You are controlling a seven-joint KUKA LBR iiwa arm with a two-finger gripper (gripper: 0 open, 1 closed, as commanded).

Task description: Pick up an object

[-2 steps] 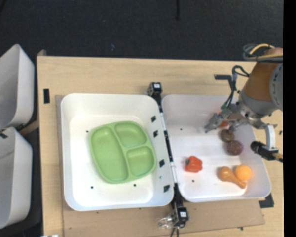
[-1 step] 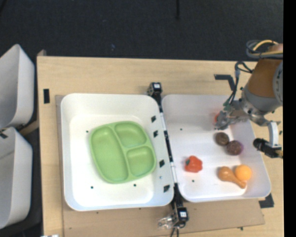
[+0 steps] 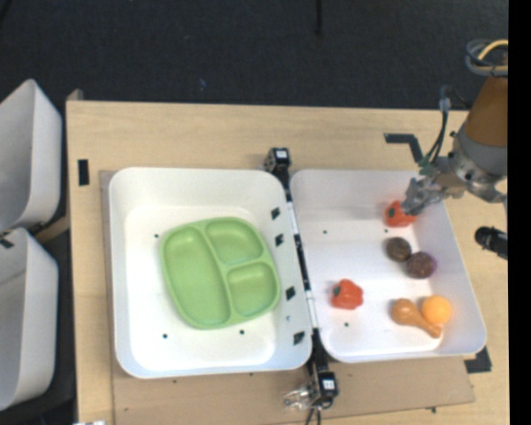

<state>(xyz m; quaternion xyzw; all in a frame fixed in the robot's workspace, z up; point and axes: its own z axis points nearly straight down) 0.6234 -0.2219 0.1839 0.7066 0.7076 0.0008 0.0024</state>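
Camera view: I'm at the approach, reaching in over the right bin (image 3: 460,348) with my gripper (image 3: 415,204) low at its far side. Right under my fingers sits a small red-orange object (image 3: 396,214), touching or nearly so; I can't tell if it's between them, nor how wide they stand. Nearer the camera from my fingers lie two dark fruits (image 3: 410,257). Next I'd judge: settle, close, lift straight. My wrist slants down from the right, orange band (image 3: 487,113) above.
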